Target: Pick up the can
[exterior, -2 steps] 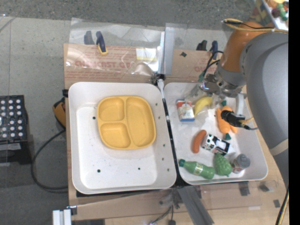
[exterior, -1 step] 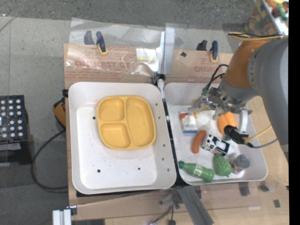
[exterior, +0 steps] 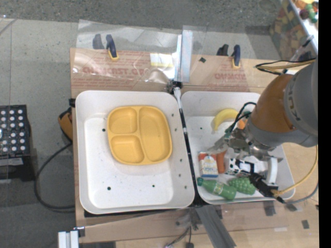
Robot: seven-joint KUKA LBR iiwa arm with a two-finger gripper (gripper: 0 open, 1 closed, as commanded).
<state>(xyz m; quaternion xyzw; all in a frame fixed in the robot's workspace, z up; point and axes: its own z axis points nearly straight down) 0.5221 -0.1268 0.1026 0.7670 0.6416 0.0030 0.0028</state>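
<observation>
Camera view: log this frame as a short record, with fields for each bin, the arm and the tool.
left bin: holds a yellow divided plate
right bin: banana, small carton, green bottle, other small items
arm: reaches in from the right, over the right bin
tool: over the right bin, between banana and small carton

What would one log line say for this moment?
hand over right bin | between banana and carton | grasp unconfirmed | yellow plate in left bin
</observation>
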